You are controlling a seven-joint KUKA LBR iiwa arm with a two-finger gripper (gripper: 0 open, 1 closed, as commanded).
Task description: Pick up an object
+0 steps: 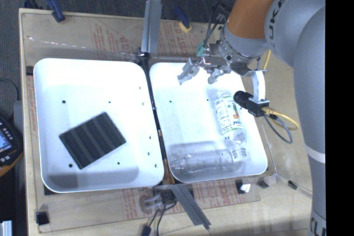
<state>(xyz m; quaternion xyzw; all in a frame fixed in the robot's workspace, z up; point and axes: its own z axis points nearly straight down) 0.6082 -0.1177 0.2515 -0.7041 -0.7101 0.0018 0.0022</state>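
The tool hangs over the far edge of the right bin, with its two fingers spread apart and nothing between them. Two clear plastic bottles are candidates. The labelled bottle lies along the right side of this bin, its cap toward the near right corner. The plain bottle lies along the near edge, and the two seem to touch at that corner.

In my judgement the labelled bottle is the better choice, because its middle is free on both long sides. The tool should come down over the label with the fingers across the bottle's length, not along it. A round, smooth and light bottle can roll or slip, so the closing should be centred.

The left bin holds a dark ribbed slab near its near left corner. Both bins sit on a brown counter with blue clamps at the far edge. The floor behind is dark.
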